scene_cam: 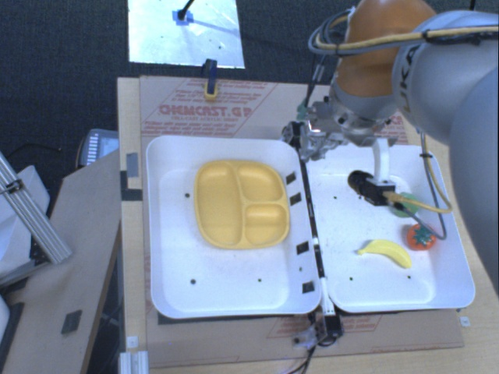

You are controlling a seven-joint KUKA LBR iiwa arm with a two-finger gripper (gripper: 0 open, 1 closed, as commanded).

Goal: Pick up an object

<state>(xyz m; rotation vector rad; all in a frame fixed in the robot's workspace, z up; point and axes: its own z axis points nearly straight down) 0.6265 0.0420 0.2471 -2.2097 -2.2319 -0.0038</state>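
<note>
Nearest lay the banana [386, 252], loose at 5 o'clock in the right bin [437, 294] and probably the easiest pick. A red thing [422, 238] sat just beside it at 2 o'clock. Bare floor toward 9 o'clock left room to descend. The hand [312, 140] hung at 11 o'clock over the rim between the bins; I could not tell whether it was clenched or released. A tray [238, 205] lay in the left bin [168, 271].

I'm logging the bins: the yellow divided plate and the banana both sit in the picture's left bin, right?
Not quite. The yellow divided plate is in the left bin, but the banana lies in the right bin, as the camera view shows.
</note>
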